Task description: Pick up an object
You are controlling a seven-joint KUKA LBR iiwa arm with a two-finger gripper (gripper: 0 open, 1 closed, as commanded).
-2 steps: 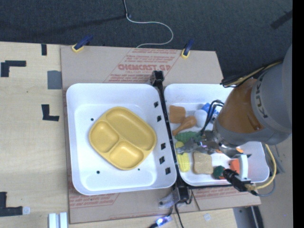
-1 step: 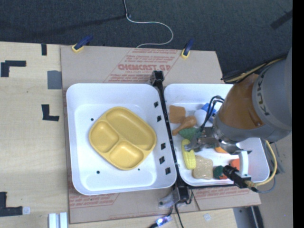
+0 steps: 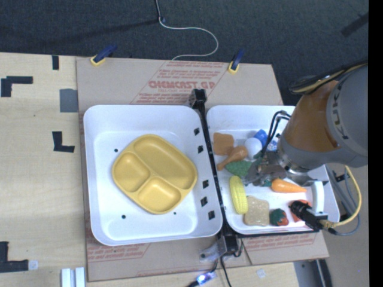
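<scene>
Toy food is sitting piled up in the right bin (image 3: 236, 113), which is where all the pickable stuff is lying in the camera view. Going through it: a yellow corn cob (image 3: 238, 195) is lying near the bin's left wall, a tan slice of bread (image 3: 257, 211) is sitting just beside it toward the front edge, and a little red and green piece (image 3: 278, 217) is resting right next to the bread. An orange carrot (image 3: 288, 187) is lying on its side, touching or almost touching the arm's wrist. Further back a brownish orange piece (image 3: 224, 142) is sitting by the divider, with a blue and white item (image 3: 257, 141) near it and something dark green (image 3: 239, 168) lying between them and the corn.

The grey arm (image 3: 335, 121) with its orange band is reaching in from the right, and the hand (image 3: 261, 173) is hanging low over the green thing, right in the middle of the pile. Honestly can't tell if it's spread or closed, it's too dark and cluttered there.

The left bin (image 3: 96, 119) is holding a yellow divided plate (image 3: 154, 173), sitting tilted in the middle. Both bins are resting on a cardboard sheet (image 3: 179, 82) on the wooden worktop (image 3: 30, 160).
</scene>
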